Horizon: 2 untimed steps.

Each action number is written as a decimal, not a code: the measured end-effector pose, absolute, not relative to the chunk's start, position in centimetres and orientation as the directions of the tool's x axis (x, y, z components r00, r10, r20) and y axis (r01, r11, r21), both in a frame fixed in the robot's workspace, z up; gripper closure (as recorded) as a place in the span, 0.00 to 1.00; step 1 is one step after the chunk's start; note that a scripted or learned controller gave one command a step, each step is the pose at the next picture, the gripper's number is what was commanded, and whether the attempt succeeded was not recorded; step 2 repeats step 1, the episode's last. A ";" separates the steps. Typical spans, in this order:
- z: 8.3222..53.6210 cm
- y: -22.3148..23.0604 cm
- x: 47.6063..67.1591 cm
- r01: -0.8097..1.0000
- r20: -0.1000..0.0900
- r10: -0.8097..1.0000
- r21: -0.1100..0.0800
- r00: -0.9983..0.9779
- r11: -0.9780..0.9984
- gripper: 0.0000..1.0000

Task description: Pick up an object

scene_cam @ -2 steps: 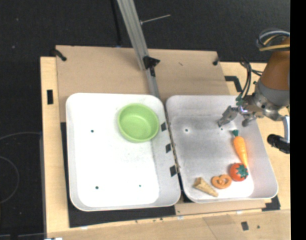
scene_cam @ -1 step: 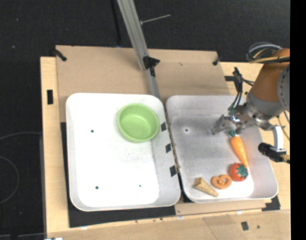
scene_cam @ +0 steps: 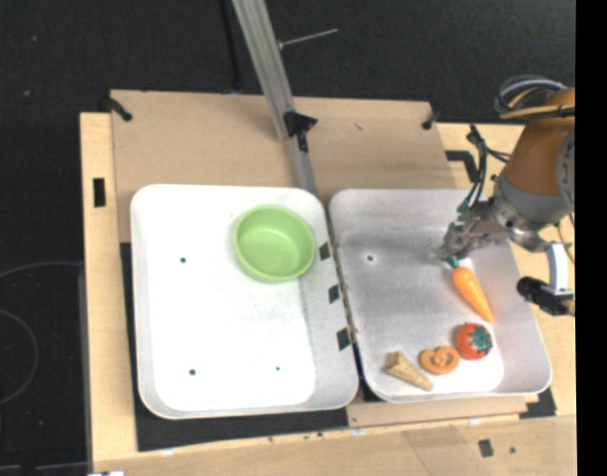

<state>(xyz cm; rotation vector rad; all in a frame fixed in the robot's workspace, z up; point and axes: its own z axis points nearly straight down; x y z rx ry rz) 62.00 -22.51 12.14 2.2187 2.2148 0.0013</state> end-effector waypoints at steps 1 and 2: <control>18.3 -22.8 62.1 1.000 -0.001 1.000 0.003 0.000 0.000 1.00; 18.3 -22.8 62.1 1.000 -0.001 1.000 0.003 0.000 0.000 1.00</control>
